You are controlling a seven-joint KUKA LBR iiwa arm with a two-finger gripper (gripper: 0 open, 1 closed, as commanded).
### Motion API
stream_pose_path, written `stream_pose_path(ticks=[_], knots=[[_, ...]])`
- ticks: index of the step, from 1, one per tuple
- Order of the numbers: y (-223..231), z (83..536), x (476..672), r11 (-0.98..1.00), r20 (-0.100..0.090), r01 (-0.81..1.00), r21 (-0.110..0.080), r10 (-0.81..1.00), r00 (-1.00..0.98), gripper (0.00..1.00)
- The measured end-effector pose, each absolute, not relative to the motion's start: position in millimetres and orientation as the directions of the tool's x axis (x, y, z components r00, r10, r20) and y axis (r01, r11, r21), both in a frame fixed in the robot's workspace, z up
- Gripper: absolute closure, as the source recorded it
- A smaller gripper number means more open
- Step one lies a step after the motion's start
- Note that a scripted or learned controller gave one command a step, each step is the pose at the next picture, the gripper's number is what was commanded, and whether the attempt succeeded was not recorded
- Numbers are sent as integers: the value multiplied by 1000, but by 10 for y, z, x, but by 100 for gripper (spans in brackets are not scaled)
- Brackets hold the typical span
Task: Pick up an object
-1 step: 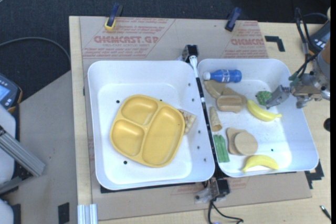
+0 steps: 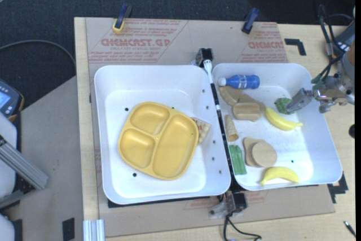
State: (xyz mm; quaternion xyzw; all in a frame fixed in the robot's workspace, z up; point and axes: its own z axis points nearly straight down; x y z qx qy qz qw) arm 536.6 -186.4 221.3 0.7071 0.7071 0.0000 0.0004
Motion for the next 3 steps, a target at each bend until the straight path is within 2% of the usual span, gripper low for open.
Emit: stream_pose_path(ticks=[2, 3], knots=[[-1887, 1231, 5215, -1, 3, 1000, -6, 1000, 1, 0], [-1879, 829, 5212, 0, 2, 1000, -4, 1000, 0, 0]])
